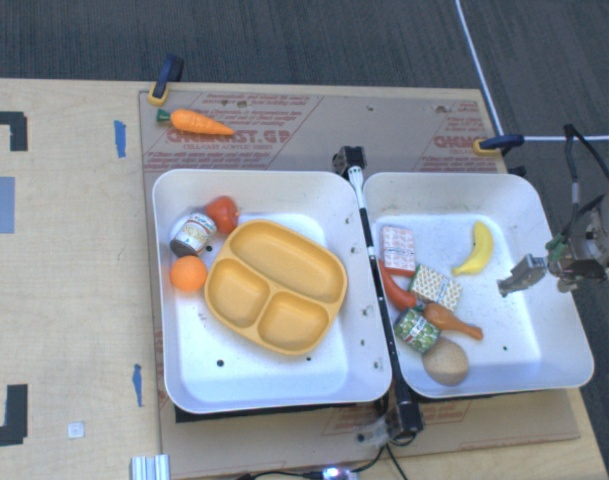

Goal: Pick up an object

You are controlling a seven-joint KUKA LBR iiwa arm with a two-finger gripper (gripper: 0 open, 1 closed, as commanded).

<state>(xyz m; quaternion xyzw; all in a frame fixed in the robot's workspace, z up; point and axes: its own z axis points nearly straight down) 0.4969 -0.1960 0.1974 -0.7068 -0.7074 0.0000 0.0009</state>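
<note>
The right bin (544, 218) holds a yellow banana (474, 248), a pink and white packet (398, 247), a red piece (393, 286), a checkered box (437, 288), a green packet (416, 329), a small carrot (454, 320) and a brown potato (445, 363). My gripper (532, 271) hangs at that bin's right side, level with the banana and to its right, apart from every object. Nothing shows in its grasp. Most of the arm is cut off by the right edge.
In the left bin (284, 388) lie a yellow divided plate (274, 286), an orange ball (188, 274), a red tomato (222, 211) and a small jar (192, 234). A carrot (199, 122) lies on the board behind the bins. Clamps (166, 76) grip the board's corners.
</note>
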